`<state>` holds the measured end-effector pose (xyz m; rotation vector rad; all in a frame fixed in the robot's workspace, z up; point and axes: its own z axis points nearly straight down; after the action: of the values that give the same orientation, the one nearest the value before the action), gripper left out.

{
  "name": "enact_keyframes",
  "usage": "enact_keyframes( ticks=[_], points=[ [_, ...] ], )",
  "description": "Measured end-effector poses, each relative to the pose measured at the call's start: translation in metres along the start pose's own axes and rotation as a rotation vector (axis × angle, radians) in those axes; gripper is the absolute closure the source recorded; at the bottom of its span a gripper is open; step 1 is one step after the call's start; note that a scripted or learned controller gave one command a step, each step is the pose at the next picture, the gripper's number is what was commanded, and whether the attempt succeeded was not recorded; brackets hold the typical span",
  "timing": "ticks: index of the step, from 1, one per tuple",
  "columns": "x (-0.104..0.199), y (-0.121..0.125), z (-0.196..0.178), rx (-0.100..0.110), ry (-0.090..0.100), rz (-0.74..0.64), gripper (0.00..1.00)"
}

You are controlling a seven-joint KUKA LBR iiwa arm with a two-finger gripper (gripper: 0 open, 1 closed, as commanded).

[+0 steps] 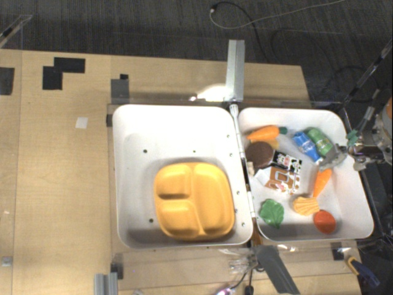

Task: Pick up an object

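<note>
Objects for picking lie grouped in the right bin (362, 217); none is between the gripper's fingers.

Left bin (132, 134): a yellow compartment tray (193, 200) sits at roughly the 5 o'clock part of the floor, with one long compartment on its right side and two smaller ones on its left.

Right bin, contents from left to right:
- Brown round item (260, 154), at 9 o'clock of the bin, near the divider between the bins.
- Orange carrot (264, 133), at 11 o'clock, lying just above the brown item.
- Green leafy item (271, 212), at 7 o'clock.
- Printed white card package (283, 172), near the bin centre, touching the brown item's right edge.
- Yellow-orange ridged piece (304, 205), at 5 o'clock.
- Blue packet (305, 145) and green packet (320, 141), side by side at 1 o'clock.
- Second carrot (321, 181), tilted, at 4 o'clock, its lower end touching the ridged piece.
- Red-orange ball (325, 221), at 5 o'clock, just below the ridged piece.

Gripper (344, 154): located at the 3 o'clock rim of the right bin, just right of the green packet. Finger opening cannot be told from this view.
</note>
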<state>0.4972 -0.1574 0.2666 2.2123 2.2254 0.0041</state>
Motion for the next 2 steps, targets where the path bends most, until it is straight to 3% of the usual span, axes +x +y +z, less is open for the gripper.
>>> enact_keyframes(
  ticks=[1,2],
  points=[
    [0.001,0.002,-0.012,-0.007,-0.001,-0.004,1.00],
    [0.102,0.130,-0.168,-0.002,0.000,0.220,1.00]
  ],
)
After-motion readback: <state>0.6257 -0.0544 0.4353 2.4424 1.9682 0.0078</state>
